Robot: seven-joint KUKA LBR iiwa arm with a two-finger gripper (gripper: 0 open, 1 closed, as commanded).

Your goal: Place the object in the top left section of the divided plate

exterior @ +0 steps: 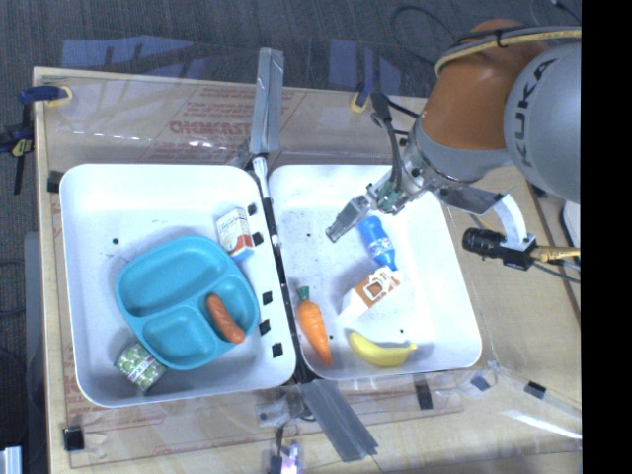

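A blue divided plate (173, 304) lies in the left bin (89, 215), with an orange-red sausage (224, 318) in its right-hand section. My gripper (363, 213) hangs over the upper middle of the right bin (444, 265). It sits just above and to the left of a blue bottle (377, 242) lying on the bin floor. Whether it touches the bottle cannot be made out. Nothing is seen lifted off the floor.
In the right bin lie a small orange-and-white carton (375, 287), a carrot (314, 329) and a banana (381, 348). The left bin also holds a small carton (234, 231) at the plate's upper right and a green patterned can (138, 365) at its lower left.
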